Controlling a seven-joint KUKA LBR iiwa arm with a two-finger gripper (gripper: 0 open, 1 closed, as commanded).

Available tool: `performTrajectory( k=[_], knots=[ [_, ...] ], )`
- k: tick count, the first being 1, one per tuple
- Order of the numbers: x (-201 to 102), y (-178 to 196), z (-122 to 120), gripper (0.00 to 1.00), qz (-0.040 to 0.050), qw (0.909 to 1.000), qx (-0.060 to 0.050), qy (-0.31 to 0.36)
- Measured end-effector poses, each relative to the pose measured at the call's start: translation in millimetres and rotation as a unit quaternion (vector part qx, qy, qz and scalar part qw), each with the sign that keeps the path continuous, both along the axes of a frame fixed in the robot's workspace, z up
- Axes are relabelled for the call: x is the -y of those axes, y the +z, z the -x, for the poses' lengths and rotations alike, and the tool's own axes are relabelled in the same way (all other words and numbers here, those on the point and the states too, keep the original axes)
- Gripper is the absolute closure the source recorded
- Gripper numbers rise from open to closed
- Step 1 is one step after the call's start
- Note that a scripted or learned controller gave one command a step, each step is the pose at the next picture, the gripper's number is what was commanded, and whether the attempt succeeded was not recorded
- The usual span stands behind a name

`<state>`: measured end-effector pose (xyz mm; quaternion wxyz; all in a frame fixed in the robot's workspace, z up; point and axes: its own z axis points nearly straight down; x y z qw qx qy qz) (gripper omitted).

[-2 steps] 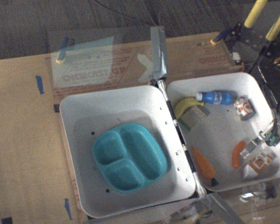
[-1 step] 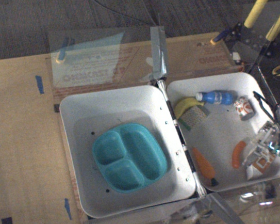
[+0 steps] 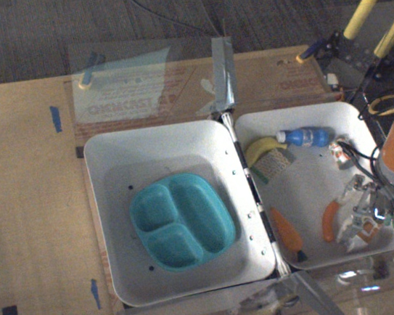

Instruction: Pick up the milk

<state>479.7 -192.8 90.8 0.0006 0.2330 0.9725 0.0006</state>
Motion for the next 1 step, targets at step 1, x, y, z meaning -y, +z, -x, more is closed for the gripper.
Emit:
performTrajectory(
  k=[1],
  knots=[
    [-48.5,24.1,-67.3,0.00,0.0006,0.9994,0.003,0.035]
  ],
)
